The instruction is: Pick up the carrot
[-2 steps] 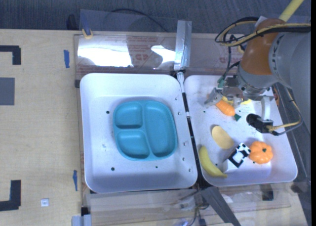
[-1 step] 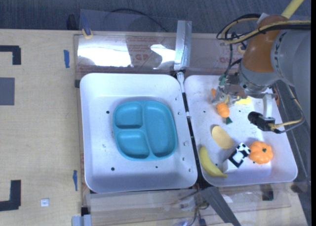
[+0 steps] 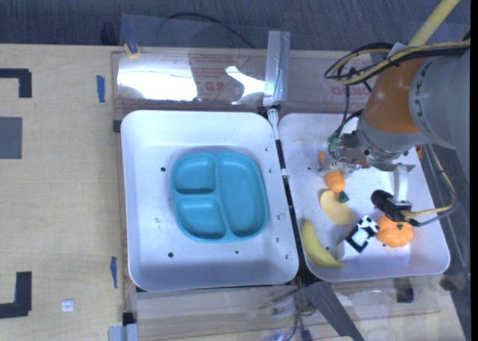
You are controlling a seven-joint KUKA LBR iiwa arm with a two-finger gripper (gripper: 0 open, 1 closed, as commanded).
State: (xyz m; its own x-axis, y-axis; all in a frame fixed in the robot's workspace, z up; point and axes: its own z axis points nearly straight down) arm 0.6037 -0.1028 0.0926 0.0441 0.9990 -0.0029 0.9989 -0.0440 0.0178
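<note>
Carrot [image 3: 335, 181] lies in the right bin [image 3: 429, 257], just under the gripper [image 3: 345, 159], beside a pale yellow fruit [image 3: 335, 208], banana [image 3: 317, 245] and orange pumpkin [image 3: 395, 233]. Whether the gripper grasps anything, I cannot tell. A blue divided tray [image 3: 219, 195] sits in the left bin [image 3: 142, 145].

Arm [image 3: 418, 101] hangs over the right bin [image 3: 433, 257], jaws just above the carrot [image 3: 335, 181], banana [image 3: 317, 246] near the front wall, blue tray [image 3: 219, 195] in the left bin [image 3: 142, 183].
</note>
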